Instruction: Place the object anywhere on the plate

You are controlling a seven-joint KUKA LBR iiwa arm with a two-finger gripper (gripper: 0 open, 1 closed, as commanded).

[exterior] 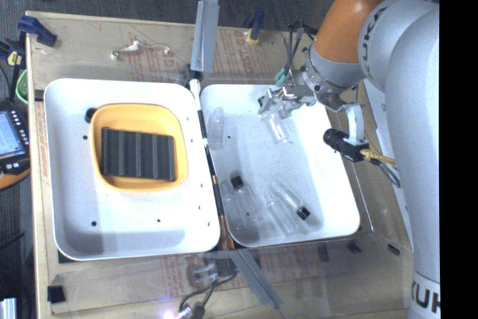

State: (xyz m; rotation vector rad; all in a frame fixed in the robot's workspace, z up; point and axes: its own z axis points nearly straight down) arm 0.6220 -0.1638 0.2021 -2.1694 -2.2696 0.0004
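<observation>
Arm [388,48] dominates frame right; gripper [278,107] hovers at right bin's [340,224] upper part, jaw state unclear. Clear bottles [287,205] lie lower centre-right, ungrasped. Yellow plate [104,119] waits in left bin [67,231].

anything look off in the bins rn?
Mostly fine. The yellow plate in the left bin already carries a dark ribbed block. The clear bottles lie scattered on their sides in the right bin, gripper above them.
</observation>
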